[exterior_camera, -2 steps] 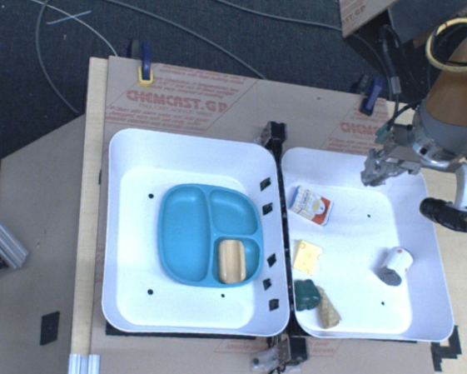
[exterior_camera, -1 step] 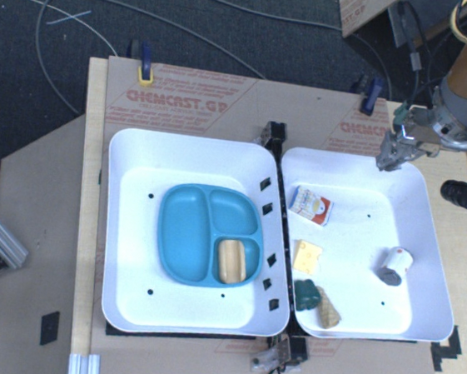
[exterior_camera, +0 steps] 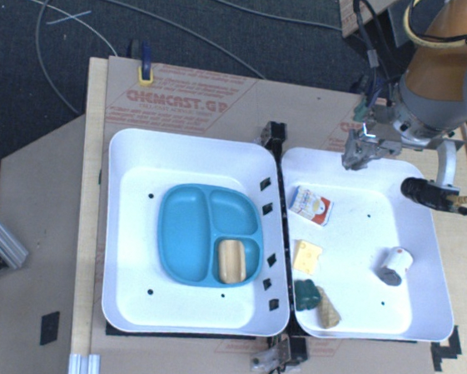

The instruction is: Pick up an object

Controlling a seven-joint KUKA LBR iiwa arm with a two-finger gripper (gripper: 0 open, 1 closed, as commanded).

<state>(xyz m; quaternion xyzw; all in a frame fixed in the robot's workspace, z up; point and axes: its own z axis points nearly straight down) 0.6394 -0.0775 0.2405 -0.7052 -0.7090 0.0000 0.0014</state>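
My gripper [exterior_camera: 357, 157] hangs over the far rim of the right bin [exterior_camera: 428, 246], near its back left corner. In that bin, a white packet with red print [exterior_camera: 309, 205] lies below and left of the gripper. A yellow block [exterior_camera: 308, 256] sits nearer the front. By the front left corner a dark green object [exterior_camera: 307, 295] touches a tan piece [exterior_camera: 328, 313]. A small white and grey cup-like object [exterior_camera: 394, 266] lies toward the right side.
The left bin [exterior_camera: 130, 212] holds a blue divided plate [exterior_camera: 196, 220] with a tan bread-like piece [exterior_camera: 231, 260] in its front right compartment. A black divider with clips [exterior_camera: 273, 220] runs between the bins. Loose cables lie on the dark floor behind the bench.
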